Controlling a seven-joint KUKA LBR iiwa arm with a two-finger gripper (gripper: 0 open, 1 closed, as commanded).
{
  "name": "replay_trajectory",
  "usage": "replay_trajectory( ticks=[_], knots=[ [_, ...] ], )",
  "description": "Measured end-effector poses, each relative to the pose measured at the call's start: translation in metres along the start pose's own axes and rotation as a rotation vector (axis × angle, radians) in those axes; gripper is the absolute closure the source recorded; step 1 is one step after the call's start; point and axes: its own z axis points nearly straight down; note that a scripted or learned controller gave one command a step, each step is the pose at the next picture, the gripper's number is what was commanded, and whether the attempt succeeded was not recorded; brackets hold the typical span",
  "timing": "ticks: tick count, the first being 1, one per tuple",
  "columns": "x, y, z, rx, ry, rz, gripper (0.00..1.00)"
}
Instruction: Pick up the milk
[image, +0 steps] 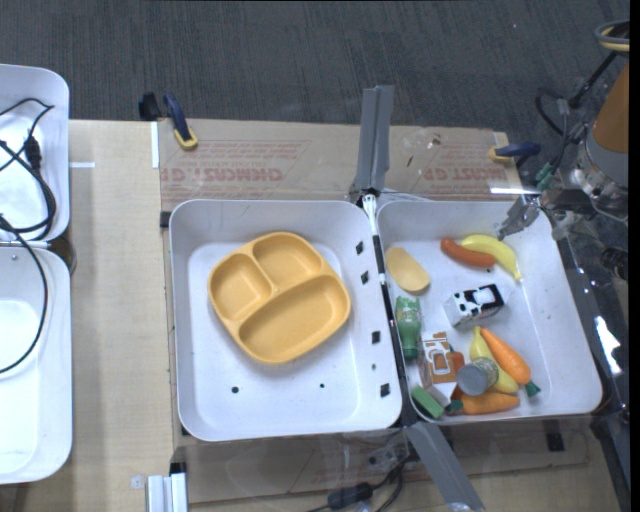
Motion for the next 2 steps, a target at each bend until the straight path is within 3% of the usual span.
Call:
replay_trajectory(
  ticks=[1,2],
  knots=[
    [0.0295,-0.0338,0.1267,-0.002,0.000,-0.187,0.00],
    [0.0278,-0.0336,0.1171,-0.003,-0.001,-0.182,1.00]
  ],
)
